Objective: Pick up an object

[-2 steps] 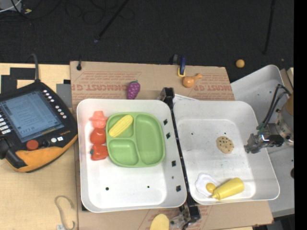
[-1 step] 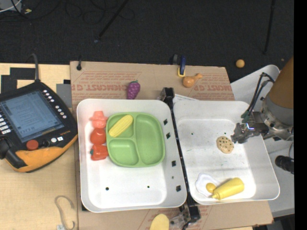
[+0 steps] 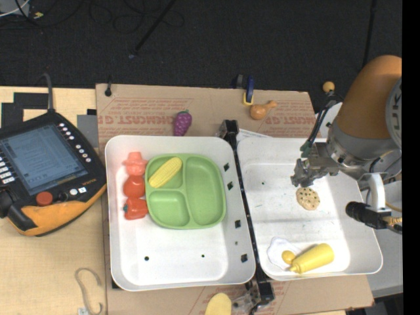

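1. Closest to me, at the bench's front edge, a yellow lemon-shaped toy [image 3: 218, 304] sits just outside the bins, below the gap between them.
2. In the right bin [image 3: 262, 238], near its front wall, a yellow mustard bottle [image 3: 312, 258] lies on its side, its tip against a toy fried egg [image 3: 282, 251].
3. Further back in that bin lies a cookie [image 3: 308, 199], flat on the white floor. The gripper [image 3: 306, 174] hangs directly above its far edge, very near or touching. From here I cannot tell whether its jaws are wide or narrow, and nothing shows gripped in them.
4. The left bin [image 3: 170, 264] holds a green divided plate [image 3: 187, 192] with a corn cob [image 3: 164, 171] in its rear left compartment. A red and pink toy [image 3: 134, 186] lies just beside the plate's left rim.
5. Left of the bins, a control pendant [image 3: 42, 169] with a screen rests on the bench.
6. Behind the bins, on cardboard, sit a purple grape bunch [image 3: 182, 122] and an orange pear-like toy [image 3: 262, 109], well apart.
7. The arm [image 3: 371, 110], with its orange band, rises at the right.
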Controlling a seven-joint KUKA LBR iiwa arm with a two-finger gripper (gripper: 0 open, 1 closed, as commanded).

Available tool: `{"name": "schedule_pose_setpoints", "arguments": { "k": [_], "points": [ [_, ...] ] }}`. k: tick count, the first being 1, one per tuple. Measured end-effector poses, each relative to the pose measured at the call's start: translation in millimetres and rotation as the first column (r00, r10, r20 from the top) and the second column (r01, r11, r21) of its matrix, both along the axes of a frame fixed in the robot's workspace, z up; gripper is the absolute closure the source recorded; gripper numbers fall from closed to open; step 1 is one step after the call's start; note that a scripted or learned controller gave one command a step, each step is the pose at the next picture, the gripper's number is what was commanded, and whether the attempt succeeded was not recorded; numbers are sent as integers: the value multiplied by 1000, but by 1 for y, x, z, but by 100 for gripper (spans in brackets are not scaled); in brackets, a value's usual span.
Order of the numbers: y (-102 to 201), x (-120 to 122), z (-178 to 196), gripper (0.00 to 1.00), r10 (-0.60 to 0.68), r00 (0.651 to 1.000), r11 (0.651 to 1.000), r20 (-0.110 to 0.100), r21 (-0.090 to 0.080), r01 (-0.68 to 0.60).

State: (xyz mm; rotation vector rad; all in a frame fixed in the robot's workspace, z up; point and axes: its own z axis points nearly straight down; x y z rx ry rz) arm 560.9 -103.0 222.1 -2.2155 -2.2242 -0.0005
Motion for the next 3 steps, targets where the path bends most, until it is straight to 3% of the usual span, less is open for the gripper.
{"name": "schedule_pose_setpoints", "arguments": {
  "k": [2, 3],
  "points": [
    [90, 42, -3, 100, -1, 1000, 1000, 0, 0, 1],
    [129, 73, 16, 100, -1, 1000, 1000, 3, 0, 1]
  ]
}}
